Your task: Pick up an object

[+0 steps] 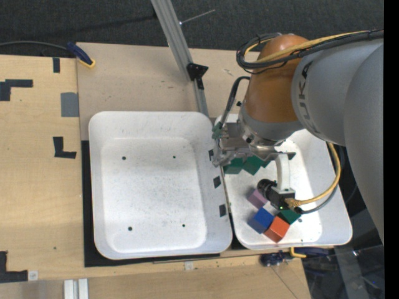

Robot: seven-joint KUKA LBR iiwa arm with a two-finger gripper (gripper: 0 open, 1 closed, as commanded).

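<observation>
Gripper: metal two-finger gripper (232, 156), grip state unclear, over dark green block (246, 164).
Right white plastic bin (324, 229): purple block (257, 197), blue cube (262, 219), orange cube (278, 228).

Your view of the right bin (324, 229) is partly blocked: the arm (312, 86) covers its upper portion. The tool's fingertips, beside the green object (249, 164), are hidden beneath the wrist. The arm runs off the right edge.
</observation>
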